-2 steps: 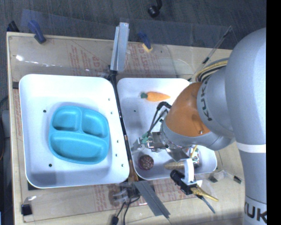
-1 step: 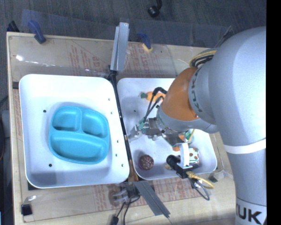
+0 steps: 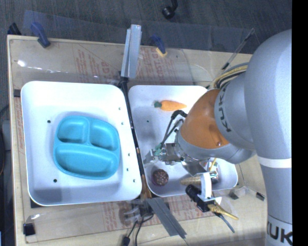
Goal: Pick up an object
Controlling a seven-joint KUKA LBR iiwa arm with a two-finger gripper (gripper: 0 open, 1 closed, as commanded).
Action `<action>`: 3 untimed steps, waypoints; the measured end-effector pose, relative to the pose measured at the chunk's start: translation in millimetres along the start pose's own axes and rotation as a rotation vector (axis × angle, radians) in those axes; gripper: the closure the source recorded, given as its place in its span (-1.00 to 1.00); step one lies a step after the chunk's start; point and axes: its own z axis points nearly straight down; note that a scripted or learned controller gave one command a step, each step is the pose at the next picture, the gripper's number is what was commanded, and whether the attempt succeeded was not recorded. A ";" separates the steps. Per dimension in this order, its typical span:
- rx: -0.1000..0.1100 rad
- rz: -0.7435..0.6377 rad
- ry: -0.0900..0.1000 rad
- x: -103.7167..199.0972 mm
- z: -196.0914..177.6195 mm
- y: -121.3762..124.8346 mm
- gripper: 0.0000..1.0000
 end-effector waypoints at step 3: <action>0.014 -0.001 0.006 -1.3 3.9 36.4 -1.00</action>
